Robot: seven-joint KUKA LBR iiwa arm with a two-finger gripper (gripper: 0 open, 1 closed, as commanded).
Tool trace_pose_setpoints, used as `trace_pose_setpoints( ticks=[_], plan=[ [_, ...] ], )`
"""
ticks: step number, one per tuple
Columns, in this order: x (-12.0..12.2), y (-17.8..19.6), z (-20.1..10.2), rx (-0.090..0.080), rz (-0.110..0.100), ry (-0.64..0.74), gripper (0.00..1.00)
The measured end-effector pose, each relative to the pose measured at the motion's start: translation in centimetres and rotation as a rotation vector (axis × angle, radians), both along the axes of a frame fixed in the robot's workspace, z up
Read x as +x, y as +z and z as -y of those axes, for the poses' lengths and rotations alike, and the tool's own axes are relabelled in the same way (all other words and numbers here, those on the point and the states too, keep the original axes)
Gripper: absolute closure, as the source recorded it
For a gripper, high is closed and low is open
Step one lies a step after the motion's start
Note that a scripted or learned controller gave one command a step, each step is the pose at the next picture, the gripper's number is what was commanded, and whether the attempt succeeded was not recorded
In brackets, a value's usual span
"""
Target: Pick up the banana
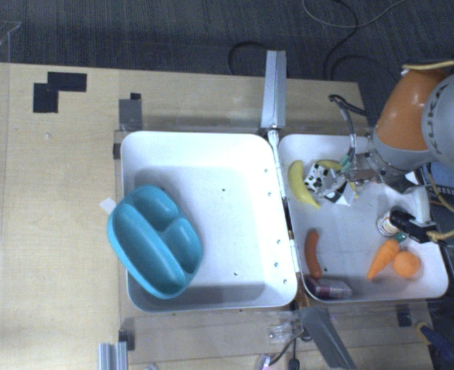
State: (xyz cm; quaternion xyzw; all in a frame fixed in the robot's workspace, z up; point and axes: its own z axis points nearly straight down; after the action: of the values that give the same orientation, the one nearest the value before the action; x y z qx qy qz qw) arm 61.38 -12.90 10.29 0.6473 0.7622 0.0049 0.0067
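- The banana lies in the right bin, close against the bin's left wall near its upper corner. It curves from top to bottom along that wall.
- The gripper is low over the banana's right side, touching it or just beside it. From this slant the two cannot be told apart at the contact.
- Whether the gripper's parts are spread or closed cannot be made out, since they read as a tangle of black and white. No part of the banana is clearly seen held.
- As a judgement, the reach to the fruit looks made, but the grasp is unconfirmed. The banana looks to be resting on the bin floor, so the lift is left to do.
- The arm comes in from the right, with its orange band above the wrist. The wrist is angled down and leftward towards the bin's upper left corner.
- Further out in the same bin, a sausage lies below the banana, and a carrot and an orange sit at lower right.
- The left bin holds a blue divided plate, well apart from the work.
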Motion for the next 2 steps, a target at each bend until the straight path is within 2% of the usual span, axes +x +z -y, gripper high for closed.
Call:
trace_pose_setpoints(
  ticks=[1,2],
  plan=[
    [4.0,-1.0,-2.8,-0.005,-0.031,0.177,0.0],
    [4.2,0.2,-3.0,-0.004,-0.025,0.181,1.0]
  ],
)
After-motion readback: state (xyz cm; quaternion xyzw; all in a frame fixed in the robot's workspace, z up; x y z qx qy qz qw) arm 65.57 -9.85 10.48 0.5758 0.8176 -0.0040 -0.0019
